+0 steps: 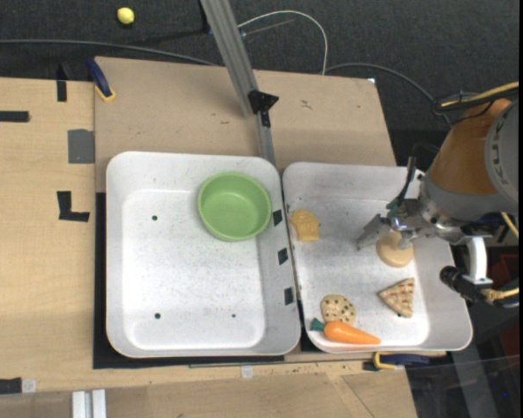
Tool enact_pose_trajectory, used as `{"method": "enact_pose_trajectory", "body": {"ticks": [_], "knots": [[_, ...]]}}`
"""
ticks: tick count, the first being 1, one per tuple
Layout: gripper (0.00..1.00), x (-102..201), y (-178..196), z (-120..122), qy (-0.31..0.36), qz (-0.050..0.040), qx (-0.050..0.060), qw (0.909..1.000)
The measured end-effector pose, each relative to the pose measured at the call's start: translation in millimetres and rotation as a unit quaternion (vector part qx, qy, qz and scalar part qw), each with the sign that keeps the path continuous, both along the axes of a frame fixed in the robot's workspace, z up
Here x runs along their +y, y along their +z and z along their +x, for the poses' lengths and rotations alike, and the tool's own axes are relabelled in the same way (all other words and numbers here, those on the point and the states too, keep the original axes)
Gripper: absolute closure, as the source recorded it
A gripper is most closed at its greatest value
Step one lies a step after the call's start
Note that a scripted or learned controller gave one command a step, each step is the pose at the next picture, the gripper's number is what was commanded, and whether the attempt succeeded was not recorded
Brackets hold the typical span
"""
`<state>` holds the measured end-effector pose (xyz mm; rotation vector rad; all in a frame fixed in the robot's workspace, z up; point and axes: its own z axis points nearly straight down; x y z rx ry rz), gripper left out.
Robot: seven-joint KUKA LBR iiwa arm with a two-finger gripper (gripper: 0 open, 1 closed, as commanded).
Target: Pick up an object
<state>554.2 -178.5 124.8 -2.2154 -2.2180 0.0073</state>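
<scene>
A carrot (352, 333) lies at the near edge of the right bin (331, 185), a cookie (336, 307) just behind it and a pizza slice (398, 297) to its right. The gripper (392, 236) hangs over a tan, round piece (395, 252), fingers spread apart around its top. A yellow chunk (304, 225) sits near the divider. The left bin (139, 259) holds a green bowl (234, 205).

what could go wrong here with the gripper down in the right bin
The gripper sits right by a small tan piece; closing off-centre may just nudge it away. The pizza slice lies close below, so a push could knock the two together. The carrot and cookie crowd the bin's near wall, leaving little finger room there.
</scene>
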Motion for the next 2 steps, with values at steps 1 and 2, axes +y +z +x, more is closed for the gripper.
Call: {"method": "enact_pose_trajectory", "body": {"ticks": [1, 2], "knots": [[0.00, -3, -31, 3, -0.001, -0.0048, -0.009, 1.0000], [1.00, -2, -19, 4, 0.000, -0.0040, -0.009, 0.9999]]}}
